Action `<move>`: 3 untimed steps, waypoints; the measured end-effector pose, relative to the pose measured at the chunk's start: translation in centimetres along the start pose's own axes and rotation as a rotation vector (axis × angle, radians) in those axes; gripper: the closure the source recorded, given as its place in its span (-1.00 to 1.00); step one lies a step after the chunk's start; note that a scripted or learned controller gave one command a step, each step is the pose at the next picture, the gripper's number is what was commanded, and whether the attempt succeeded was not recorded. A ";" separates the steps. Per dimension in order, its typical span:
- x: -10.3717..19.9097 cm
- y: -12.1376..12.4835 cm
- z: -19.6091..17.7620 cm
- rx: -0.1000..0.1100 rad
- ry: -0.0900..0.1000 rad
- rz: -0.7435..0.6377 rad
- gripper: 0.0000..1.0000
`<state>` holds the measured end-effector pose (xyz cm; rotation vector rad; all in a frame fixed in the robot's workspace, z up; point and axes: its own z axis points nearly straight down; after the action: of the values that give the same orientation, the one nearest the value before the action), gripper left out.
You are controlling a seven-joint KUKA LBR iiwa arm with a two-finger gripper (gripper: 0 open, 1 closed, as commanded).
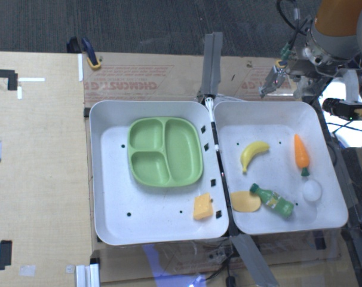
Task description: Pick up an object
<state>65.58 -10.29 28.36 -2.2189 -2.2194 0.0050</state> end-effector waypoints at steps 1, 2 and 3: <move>-6.7 0.3 7.2 0.001 -0.001 0.264 -1.00; -7.5 -3.6 18.3 -0.003 0.000 0.026 -1.00; -5.2 -3.9 18.9 -0.001 0.001 0.241 -1.00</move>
<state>61.61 -15.49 9.48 -2.4697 -1.9369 0.0038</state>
